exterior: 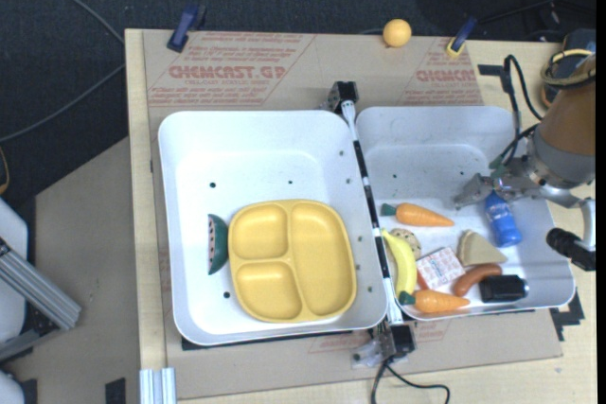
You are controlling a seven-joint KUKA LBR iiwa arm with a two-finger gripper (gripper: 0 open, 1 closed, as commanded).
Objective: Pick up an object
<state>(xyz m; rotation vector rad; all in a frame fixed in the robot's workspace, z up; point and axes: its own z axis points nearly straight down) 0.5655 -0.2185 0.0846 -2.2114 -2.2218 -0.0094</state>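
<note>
The far half of the right bin point(431, 130) is left open, so room for a descent is offered there. Its near half is crowded: a carrot point(424, 216), a banana point(402, 263), a blue bottle point(501, 220), a sausage point(474, 279) and a black block point(503, 289) are packed close together. In the left bin point(189, 203), the near part is taken up by a yellow divided plate point(289, 258), while the far part is left open.

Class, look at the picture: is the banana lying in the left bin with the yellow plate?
No, the banana lies in the right bin, beside the divider.
</note>
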